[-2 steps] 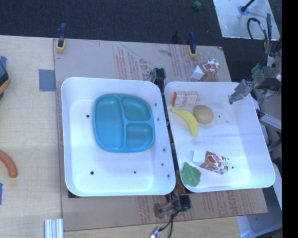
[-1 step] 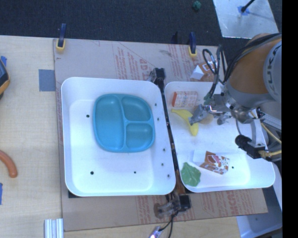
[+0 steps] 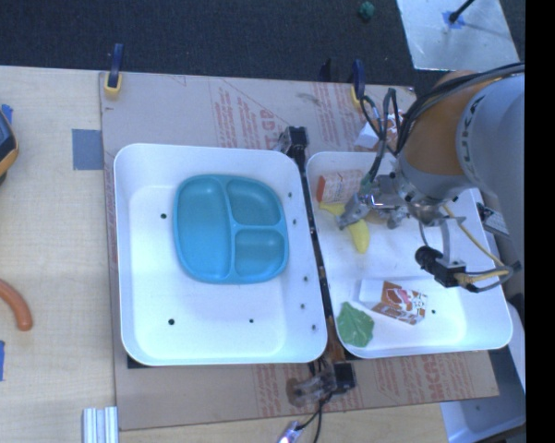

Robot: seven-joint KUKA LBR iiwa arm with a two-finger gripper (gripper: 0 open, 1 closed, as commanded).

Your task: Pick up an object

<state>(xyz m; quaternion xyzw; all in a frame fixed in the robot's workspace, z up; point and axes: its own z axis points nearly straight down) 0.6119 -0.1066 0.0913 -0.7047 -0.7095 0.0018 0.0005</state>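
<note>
Yellow piece (image 3: 358, 236) in the right bin (image 3: 480, 326), with the gripper (image 3: 362, 212) low just over its upper end.

The yellow piece lies near the right bin's left wall; whether the gripper's fingers are spread or closed, or touch the piece at all, cannot be told from this angle. Beside it, toward the bin's far left corner, sits a small orange-and-white packet (image 3: 330, 188); nearer the front lie a flat white wrapper with a red print (image 3: 397, 301) and a green lump (image 3: 355, 325) — all apart from each other. The left bin (image 3: 143, 326) holds a blue divided plate (image 3: 231, 228). Out on the wooden bench (image 3: 46, 247), well apart, rests an orange sausage (image 3: 10, 303).
</note>
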